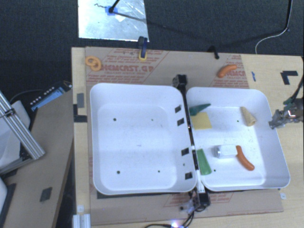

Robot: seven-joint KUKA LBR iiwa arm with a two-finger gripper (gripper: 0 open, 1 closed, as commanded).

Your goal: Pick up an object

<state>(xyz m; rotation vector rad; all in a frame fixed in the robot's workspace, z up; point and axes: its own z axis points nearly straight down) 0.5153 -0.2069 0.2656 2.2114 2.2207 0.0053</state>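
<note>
Tool, jaw state unreadable, sits just outside the right white plastic bin; nearest target, the tan cone-shaped piece, lies left of the tool inside that bin.

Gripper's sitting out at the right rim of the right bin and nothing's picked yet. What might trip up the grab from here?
1. The orange sausage lies touching or almost touching the clear object; closing on one may nudge or catch the other.
2. The green strip and yellow block sit near the divider wall, which could block a finger.
3. The gripper is beside the right bin's rim; a low approach might clip it.
</note>
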